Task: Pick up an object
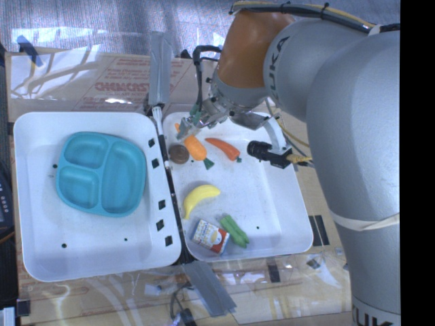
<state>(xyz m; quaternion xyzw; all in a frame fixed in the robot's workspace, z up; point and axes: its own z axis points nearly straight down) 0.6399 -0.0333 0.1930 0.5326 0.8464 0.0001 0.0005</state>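
The right bin [285,202] holds several toy foods. An orange carrot [195,148] lies at its upper left, beside a brown round piece [179,153] and a red chili pepper [223,148]. Lower down are a yellow banana [200,197], a green pod [234,229] and a small printed carton [209,236]. My gripper [195,121] hangs over the bin's upper left corner, just above the carrot and the brown piece. Nothing is visibly held in it.
The left bin [41,243] holds a blue divided plate [102,173]. A black divider with clips [162,182] runs between the two bins. The grey arm [340,114] covers the right side of the bench. Cardboard [102,80] lies behind the bins.
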